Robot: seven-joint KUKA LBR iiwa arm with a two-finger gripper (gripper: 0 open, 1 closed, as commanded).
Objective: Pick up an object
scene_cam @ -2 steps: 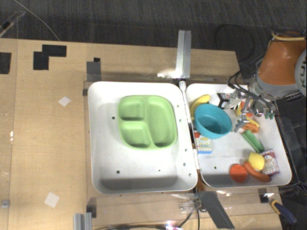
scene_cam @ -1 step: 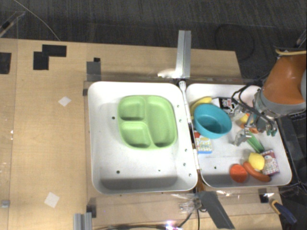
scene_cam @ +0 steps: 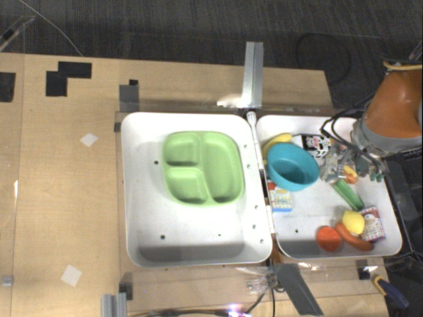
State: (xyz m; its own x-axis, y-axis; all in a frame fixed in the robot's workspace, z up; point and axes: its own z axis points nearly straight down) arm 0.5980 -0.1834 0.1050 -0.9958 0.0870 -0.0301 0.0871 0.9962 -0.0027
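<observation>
My gripper (scene_cam: pixel 351 166) hangs over the right bin (scene_cam: pixel 395 243), near its right wall, below the orange band of the arm (scene_cam: pixel 395 107). Just under it lies a green stick-shaped object (scene_cam: pixel 347 194). To its left stands a blue bowl (scene_cam: pixel 292 166) with a yellow item (scene_cam: pixel 280 139) behind it. A black-and-white item (scene_cam: pixel 314 142) lies near the bin's back wall. Toward the front are a yellow lemon (scene_cam: pixel 353 222), a red tomato (scene_cam: pixel 328 238), a reddish sausage (scene_cam: pixel 355 240) and a small packet (scene_cam: pixel 373 224).
The left bin (scene_cam: pixel 142 236) holds a green divided plate (scene_cam: pixel 201 167). A small printed box (scene_cam: pixel 281 199) lies by the wall between the two bins. A metal post (scene_cam: pixel 254 74) stands behind the bins.
</observation>
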